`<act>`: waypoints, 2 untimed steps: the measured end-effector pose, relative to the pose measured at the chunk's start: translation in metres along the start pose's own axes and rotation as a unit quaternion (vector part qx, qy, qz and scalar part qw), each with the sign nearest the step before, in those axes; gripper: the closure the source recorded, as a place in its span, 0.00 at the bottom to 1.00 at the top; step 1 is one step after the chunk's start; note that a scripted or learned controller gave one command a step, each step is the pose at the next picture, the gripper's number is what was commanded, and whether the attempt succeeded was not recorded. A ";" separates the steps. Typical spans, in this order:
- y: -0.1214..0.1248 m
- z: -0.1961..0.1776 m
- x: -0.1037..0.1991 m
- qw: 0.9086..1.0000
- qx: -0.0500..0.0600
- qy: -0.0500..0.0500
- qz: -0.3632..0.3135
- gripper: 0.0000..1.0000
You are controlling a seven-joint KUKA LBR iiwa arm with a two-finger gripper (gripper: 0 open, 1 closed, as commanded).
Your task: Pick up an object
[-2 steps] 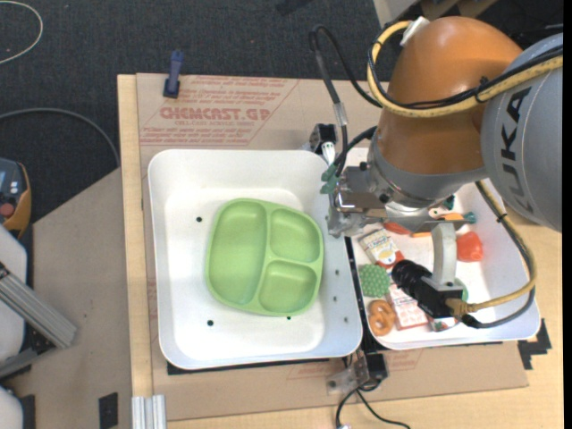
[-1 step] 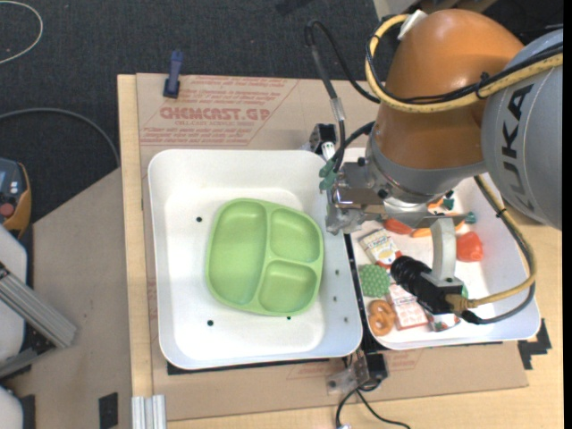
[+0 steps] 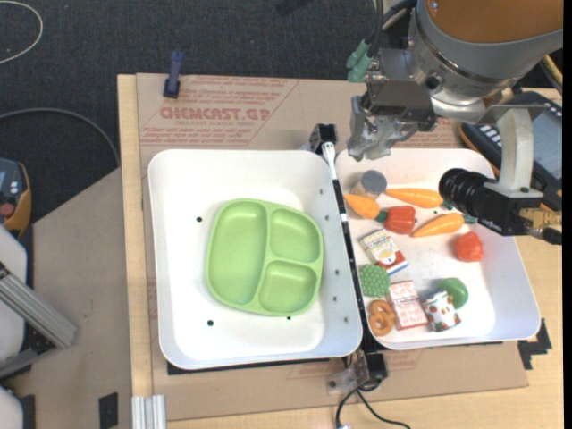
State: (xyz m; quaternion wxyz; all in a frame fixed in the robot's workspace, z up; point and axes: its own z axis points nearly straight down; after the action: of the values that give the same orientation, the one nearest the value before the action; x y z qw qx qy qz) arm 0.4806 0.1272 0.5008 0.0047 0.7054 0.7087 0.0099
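My gripper (image 3: 368, 147) hangs over the back left corner of the right bin (image 3: 514, 315), its metal fingers pointing down with nothing seen between them. Just below it lies a small grey disc (image 3: 373, 183). Around that are toy foods: an orange carrot (image 3: 414, 197), an orange piece (image 3: 362, 206), a red pepper (image 3: 401, 219), another orange carrot (image 3: 438, 225) and a red tomato (image 3: 467, 247). Toward the front lie a small carton (image 3: 383, 248), a green checked piece (image 3: 374, 281), a pretzel (image 3: 382, 313), a red box (image 3: 405, 305), a can (image 3: 441, 311) and a green vegetable (image 3: 452, 289).
The left bin (image 3: 170, 239) holds a green divided plate (image 3: 264, 256). A black camera unit on a white bracket (image 3: 487, 199) reaches over the right bin's right side. The grey arm with its orange band (image 3: 483, 16) fills the upper right. A blue clip (image 3: 172, 74) lies on the cardboard behind.
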 end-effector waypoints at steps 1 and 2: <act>0.019 0.062 -0.060 1.000 0.013 -0.005 0.006 1.00; -0.007 0.158 -0.017 1.000 0.016 -0.004 0.000 1.00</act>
State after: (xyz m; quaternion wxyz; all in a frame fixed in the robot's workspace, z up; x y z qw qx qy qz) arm 0.4770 0.1117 0.3423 -0.0038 0.7057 0.7085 -0.0048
